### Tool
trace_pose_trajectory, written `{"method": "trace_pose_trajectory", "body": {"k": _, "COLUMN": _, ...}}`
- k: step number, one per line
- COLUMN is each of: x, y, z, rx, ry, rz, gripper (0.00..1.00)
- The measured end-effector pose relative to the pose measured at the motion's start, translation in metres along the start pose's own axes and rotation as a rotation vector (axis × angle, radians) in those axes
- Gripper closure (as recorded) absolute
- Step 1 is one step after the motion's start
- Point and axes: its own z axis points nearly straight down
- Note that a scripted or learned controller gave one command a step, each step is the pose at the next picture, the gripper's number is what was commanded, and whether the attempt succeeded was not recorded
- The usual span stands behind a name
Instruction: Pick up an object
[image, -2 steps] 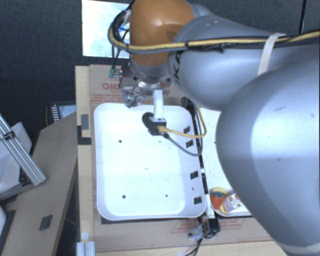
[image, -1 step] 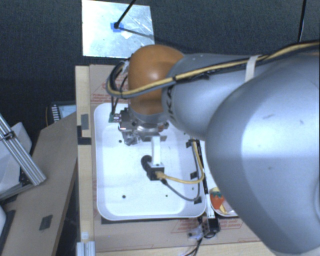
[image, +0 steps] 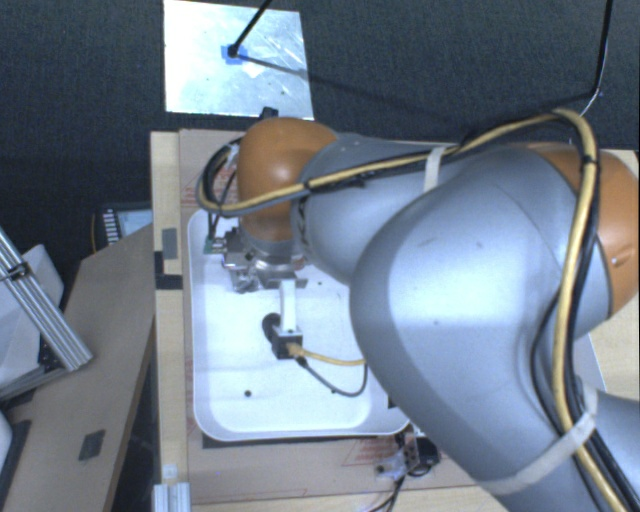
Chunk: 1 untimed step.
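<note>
The left white bin lies under the arm, and its bare floor shows at the front left. My gripper hangs low over the bin's back left part, beneath the orange wrist band. A tiny dark speck sits on the bin floor toward the front; I cannot tell what it is. The grey arm hides the bin's right part and the whole right bin. I see nothing held at the gripper.
A shiny silver sheet lies behind the bench on dark cloth. Aluminium rails stand at the left beside a wooden board. Loose cables sit at the bin's front right corner.
</note>
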Motion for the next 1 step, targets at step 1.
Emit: {"method": "trace_pose_trajectory", "body": {"k": 1, "x": 0.0006, "y": 0.0232, "z": -0.2117, "rx": -0.019, "ry": 0.007, "rz": -0.003, "gripper": 1.00}}
